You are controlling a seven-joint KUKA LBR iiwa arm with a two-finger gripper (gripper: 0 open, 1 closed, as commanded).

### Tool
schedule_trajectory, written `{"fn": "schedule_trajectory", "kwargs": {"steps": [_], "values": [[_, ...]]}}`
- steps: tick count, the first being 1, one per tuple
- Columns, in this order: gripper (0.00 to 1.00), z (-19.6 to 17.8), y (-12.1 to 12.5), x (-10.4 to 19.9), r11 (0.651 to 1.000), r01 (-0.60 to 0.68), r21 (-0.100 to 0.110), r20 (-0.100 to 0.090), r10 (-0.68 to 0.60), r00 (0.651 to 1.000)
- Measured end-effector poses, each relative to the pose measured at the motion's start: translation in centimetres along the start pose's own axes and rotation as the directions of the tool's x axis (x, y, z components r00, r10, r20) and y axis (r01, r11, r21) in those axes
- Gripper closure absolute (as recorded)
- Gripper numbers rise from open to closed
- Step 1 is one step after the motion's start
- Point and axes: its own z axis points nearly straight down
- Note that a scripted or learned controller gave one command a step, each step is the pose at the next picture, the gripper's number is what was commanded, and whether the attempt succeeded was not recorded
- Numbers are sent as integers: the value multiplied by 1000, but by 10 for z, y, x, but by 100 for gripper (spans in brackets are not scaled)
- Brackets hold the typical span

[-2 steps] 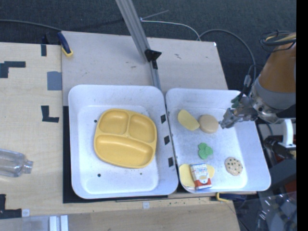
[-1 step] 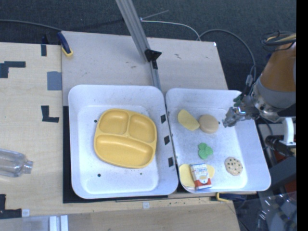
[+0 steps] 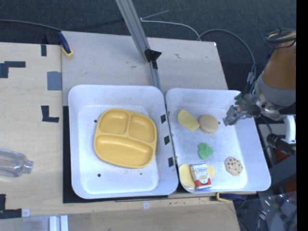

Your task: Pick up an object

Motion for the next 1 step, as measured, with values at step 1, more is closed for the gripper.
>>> {"fn": "schedule_trajectory", "kwargs": {"steps": [1], "values": [[100,-15,7,-20,1000,-3,-2,2,3,1000]]}}
